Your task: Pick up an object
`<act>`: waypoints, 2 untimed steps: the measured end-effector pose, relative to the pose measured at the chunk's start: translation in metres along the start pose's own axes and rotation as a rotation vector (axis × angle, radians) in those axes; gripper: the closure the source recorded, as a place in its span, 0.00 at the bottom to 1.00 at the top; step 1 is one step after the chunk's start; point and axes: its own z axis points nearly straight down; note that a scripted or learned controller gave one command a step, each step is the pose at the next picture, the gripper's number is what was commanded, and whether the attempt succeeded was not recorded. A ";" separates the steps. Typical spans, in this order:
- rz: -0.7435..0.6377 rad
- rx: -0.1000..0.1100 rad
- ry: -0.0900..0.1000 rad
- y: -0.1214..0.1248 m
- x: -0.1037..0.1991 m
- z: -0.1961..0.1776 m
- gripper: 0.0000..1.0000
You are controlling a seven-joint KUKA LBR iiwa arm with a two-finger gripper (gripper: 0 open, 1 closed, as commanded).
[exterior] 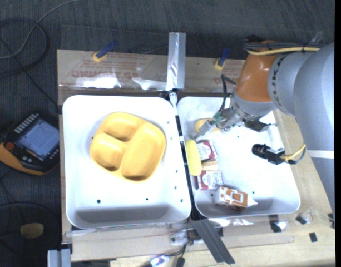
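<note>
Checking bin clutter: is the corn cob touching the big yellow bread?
Apart. The camera view shows the corn cob in the right bin, the yellow bread in the left, rims between.

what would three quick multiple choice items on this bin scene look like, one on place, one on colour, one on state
1. Where does the large yellow lumpy object lie?
A. in the left bin
B. in the right bin
C. on the floor

2. What colour is the band on the arm above the wrist?
A. blue
B. green
C. orange

3. How does the small brown carton sit in the right bin?
A. standing upright at the far wall
B. lying on its side near the front wall
C. stacked on the large yellow lumpy object

Answers:
1 A: it fills the middle of the left bin.
2 C: the orange band sits just above the gripper, which is low over the right bin's far left corner.
3 B: it lies flat on the bin floor by the near wall, close to the small packets.
</note>
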 end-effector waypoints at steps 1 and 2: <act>0.000 0.000 0.002 0.000 0.001 -0.009 1.00; 0.037 0.000 0.001 0.000 0.044 -0.089 1.00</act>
